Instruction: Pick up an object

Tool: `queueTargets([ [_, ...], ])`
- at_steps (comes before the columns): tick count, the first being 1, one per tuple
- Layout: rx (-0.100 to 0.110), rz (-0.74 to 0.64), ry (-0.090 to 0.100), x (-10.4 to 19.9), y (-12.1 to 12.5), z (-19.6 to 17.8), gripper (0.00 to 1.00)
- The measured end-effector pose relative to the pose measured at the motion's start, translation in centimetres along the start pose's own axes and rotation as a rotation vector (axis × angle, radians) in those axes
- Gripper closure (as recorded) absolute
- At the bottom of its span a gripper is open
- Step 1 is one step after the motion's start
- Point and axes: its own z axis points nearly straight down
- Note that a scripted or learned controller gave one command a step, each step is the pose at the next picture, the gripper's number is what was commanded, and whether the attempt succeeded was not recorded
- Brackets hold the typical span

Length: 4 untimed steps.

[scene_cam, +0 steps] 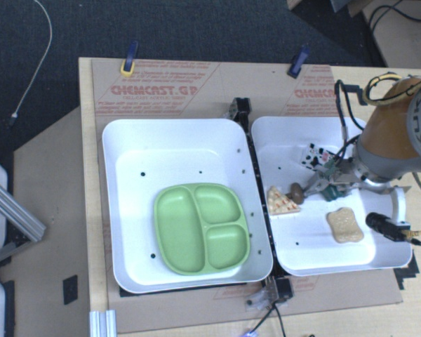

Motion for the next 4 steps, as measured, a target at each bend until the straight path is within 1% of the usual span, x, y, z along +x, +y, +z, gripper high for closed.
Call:
queueTargets([
  [1, -0.003, 0.0, -0.001, 0.0, 0.1, -1.1, 1.0],
  [2, -0.009, 0.001, -0.004, -0.7, -0.2, -5.7, 1.0],
  [3, -0.01, 0.0, -0.005, -1.6, 0.4, -10.8, 1.0],
  [4, -0.011, -0.001, -0.004, -1.7, 0.5, -16.2, 1.0],
])
